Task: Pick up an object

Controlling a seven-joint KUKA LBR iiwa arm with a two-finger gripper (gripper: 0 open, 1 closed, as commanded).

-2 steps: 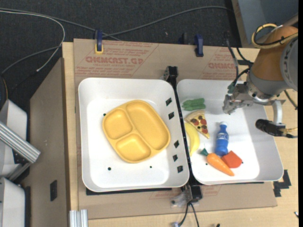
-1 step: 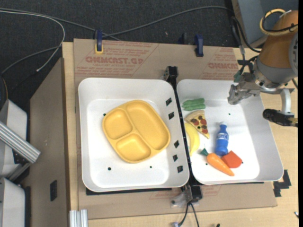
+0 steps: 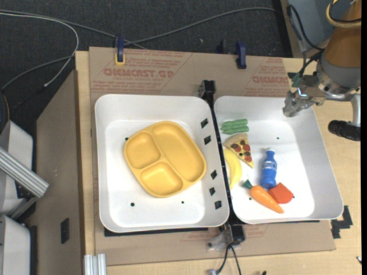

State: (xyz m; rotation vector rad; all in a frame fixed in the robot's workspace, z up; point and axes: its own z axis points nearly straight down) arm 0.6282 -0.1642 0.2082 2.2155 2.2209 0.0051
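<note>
Two white bins (image 3: 109, 211) sit side by side on a cardboard-covered surface (image 3: 172, 67), held by blue clamps (image 3: 120, 49); cables (image 3: 57, 22) trail behind.

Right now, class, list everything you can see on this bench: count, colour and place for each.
Bins: two, white, side by side.
Divided plate: one, yellow, left bin.
Green beans: one bunch, green, right bin, far end.
Pizza slice: one, yellow with toppings, right bin.
Banana: one, yellow, right bin's left wall.
Bottle: one, blue, right bin.
Carrot: one, orange, right bin, near end.
Red block: one, beside carrot.
Clamps: two, blue, far edge.
Gripper: one, grey, above right bin's far right corner.
</note>
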